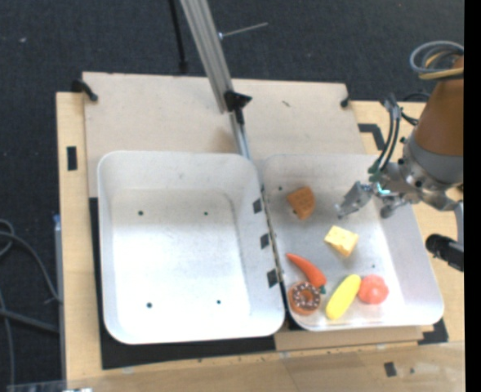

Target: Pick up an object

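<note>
On the bench, the right bin held toy food. The gripper hovered above the cheese wedge, fingers spread, empty; it should descend squarely.

Two smooth, slightly glossy white plastic bins sit on a matt, pale wooden tabletop; left of the metallic grey gripper, a ribbed aluminium post.

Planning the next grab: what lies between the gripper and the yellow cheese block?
In the camera view, only bare white bin floor lies between the gripper and the cheese block. The brown bread piece sits off to the side.
</note>
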